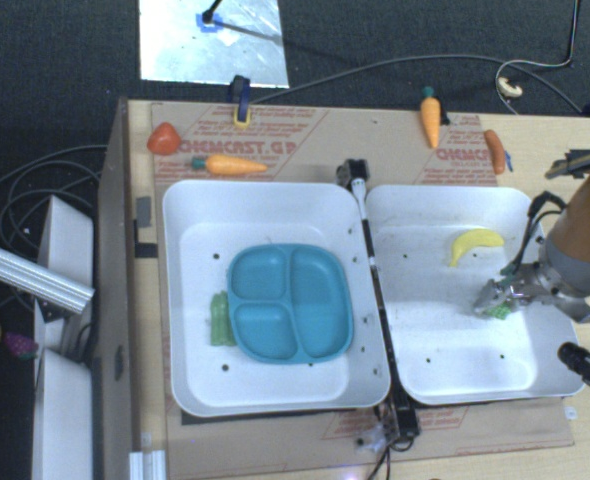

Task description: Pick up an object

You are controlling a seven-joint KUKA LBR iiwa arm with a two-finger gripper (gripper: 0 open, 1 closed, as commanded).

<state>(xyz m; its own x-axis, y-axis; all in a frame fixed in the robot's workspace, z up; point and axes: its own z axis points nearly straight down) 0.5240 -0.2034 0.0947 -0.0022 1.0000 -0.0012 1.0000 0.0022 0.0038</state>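
My gripper (499, 299) is down low in the right bin (445, 368), near its right side. A small green object (497, 312) shows right at the gripper's tip, partly hidden by it; whether it is held is unclear. A yellow banana (473, 243) lies on the bin floor just up and to the left of the gripper, apart from it. The grey and orange arm (583, 238) comes in over the bin's right wall.
The left bin (190, 268) holds a blue divided plate (291, 302) with a green piece (220, 319) against its left edge. Toy carrots (430, 120) (233, 166), a red vegetable (163, 139) and another orange piece (495, 152) lie on the cardboard behind the bins.
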